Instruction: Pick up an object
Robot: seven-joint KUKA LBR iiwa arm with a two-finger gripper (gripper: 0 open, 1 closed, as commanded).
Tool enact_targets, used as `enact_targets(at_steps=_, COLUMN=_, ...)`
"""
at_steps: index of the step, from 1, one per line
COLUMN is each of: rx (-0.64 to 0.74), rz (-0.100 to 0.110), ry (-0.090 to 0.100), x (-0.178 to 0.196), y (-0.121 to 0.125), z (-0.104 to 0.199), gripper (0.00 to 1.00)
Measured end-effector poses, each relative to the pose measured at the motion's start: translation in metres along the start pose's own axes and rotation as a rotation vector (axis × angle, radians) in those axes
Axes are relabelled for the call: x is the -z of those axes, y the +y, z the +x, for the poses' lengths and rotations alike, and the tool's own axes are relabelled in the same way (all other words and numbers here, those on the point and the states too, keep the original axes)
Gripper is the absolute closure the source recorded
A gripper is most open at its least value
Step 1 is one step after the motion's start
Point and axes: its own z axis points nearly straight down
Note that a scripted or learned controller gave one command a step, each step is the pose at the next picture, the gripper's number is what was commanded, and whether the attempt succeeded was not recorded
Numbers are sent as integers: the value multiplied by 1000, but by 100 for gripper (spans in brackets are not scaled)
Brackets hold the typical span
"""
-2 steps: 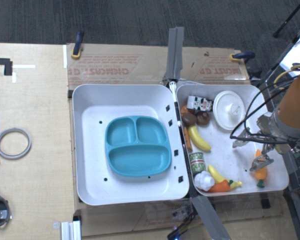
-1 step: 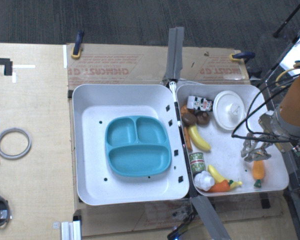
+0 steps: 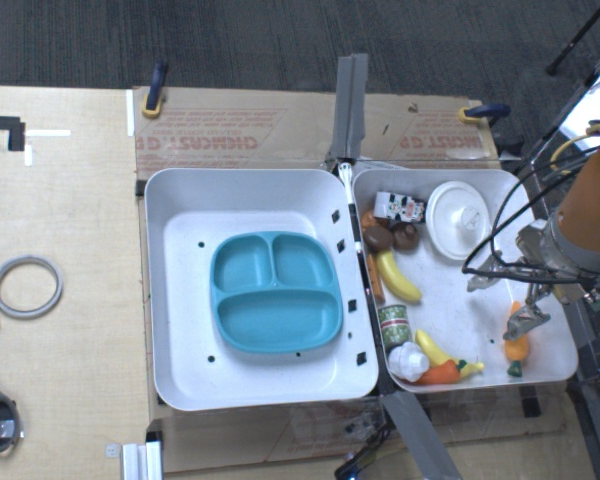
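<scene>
While poised over right bin (image 3: 555, 363) at its right side, gripper (image 3: 525, 318) sits directly above small orange piece (image 3: 517, 348) (near bin's lower right corner); finger spread and any grasp unreadable. Next move judged: straight descent.

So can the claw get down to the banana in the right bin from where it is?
Probably yes. The banana lies exposed on top, on the left side of the right bin, with open floor between it and the claw. Toys crowd its upper end.
</scene>
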Motion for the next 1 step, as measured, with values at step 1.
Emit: enact_targets(at_steps=1, rx=45, rz=5, ry=-10, x=-4, y=5, z=4, gripper=0)
